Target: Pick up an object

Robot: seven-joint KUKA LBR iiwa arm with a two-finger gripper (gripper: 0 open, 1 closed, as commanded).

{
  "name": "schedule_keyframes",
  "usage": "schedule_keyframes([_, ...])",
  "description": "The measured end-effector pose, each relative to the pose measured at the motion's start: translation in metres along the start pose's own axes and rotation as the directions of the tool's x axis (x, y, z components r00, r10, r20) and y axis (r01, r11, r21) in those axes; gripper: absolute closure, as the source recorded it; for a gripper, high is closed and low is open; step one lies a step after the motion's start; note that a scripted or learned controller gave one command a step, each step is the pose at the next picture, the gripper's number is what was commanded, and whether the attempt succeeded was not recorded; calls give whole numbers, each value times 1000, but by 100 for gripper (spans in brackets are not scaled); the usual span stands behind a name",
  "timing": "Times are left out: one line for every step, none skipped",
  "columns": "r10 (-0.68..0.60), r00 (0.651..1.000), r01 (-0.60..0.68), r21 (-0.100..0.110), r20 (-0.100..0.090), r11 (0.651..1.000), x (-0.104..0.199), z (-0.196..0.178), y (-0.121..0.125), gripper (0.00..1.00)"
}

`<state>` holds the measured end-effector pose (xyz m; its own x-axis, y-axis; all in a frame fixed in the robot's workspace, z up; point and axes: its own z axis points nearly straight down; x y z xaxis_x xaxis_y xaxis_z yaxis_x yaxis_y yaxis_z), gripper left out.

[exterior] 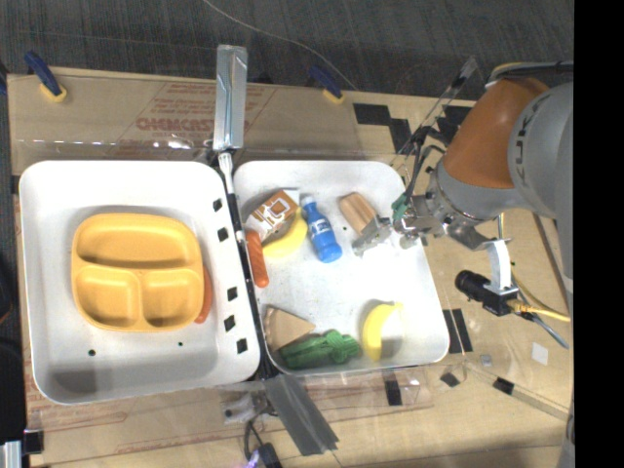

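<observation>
Jaws: spread unreadable from this angle. Gripper (375, 234) hangs low over right bin (421, 291), tip just beside tan wooden block (357, 212), touching or not unclear. Blue bottle (322, 230) near, on block's left; yellow item (381, 328) and green item (317, 349) by bin's near wall. Risk: descent off-centre, finger nudges block aside or toward bottle, closing on air. Arm reaches in from right, orange band (483, 144) above wrist, wrist angled down-left.

The arm (517, 154) is cut off at the right edge.
</observation>
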<state>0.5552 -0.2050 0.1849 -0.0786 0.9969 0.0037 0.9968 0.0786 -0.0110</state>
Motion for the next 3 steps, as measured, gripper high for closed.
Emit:
schedule_keyframes([64, 998, -64, -11, 5, 998, -9, 92, 48, 0])
schedule_keyframes([-1, 1000, 1, -13, 5, 1000, -9, 90, 88, 0])
schedule_keyframes([56, 998, -56, -13, 4, 998, -11, 91, 87, 0])
